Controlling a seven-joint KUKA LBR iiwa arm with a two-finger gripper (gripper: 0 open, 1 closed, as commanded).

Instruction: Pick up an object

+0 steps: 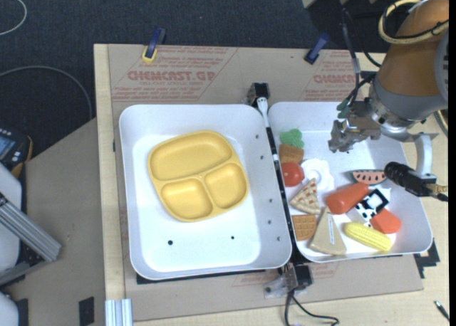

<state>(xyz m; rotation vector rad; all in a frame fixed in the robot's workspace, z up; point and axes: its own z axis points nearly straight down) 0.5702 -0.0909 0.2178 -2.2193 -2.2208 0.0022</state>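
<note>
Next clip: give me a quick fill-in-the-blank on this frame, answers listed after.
1. The yellow tray has ___ compartments.
2. That tray lies in the ___ bin.
3. The pincer hangs over the ___ bin.
4. The corn cob is coloured ___.

Missing words: three; left; right; yellow

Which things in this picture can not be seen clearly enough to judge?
- Gripper, camera view: small and dark, so whether it is open or shut cannot be told.
- Black and white item, camera view: partly covered by the orange carrot-like toy; its kind is unclear.
- Arm, camera view: cut off by the right edge.
- Print on the board: faint, hard to read.
</note>
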